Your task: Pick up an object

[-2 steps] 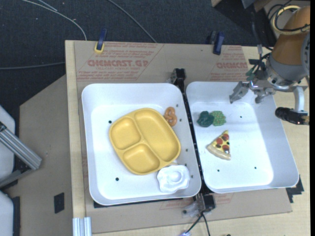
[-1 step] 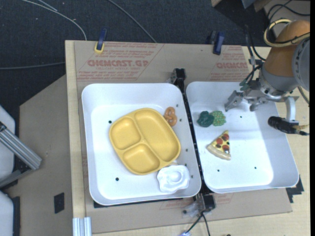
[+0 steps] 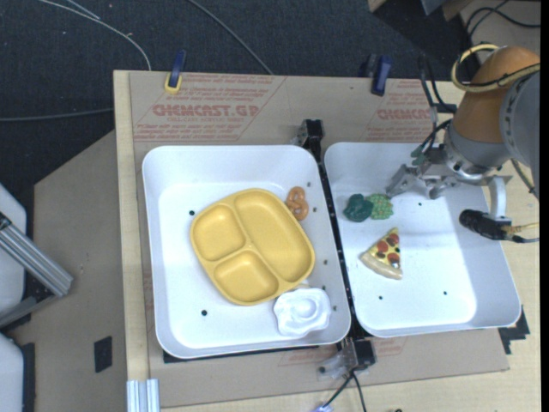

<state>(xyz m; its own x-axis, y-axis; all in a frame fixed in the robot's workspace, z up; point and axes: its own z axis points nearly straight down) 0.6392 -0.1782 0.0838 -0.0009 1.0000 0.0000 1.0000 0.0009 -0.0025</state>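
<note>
Now — gripper (image 3: 410, 181) (open, gripping nothing) | just beside broccoli (image 3: 367, 206) — right bin (image 3: 446, 303)

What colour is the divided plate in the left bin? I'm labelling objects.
Yellow. The divided plate shows clearly in the camera view, lying in the left bin.

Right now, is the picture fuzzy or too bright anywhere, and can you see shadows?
In the camera view the bins glare bright white; the right bin looks nearly washed out. The pizza slice and green toy look a little soft, not crisp. The yellow tray casts only a faint shadow. The floor above is dark.
</note>
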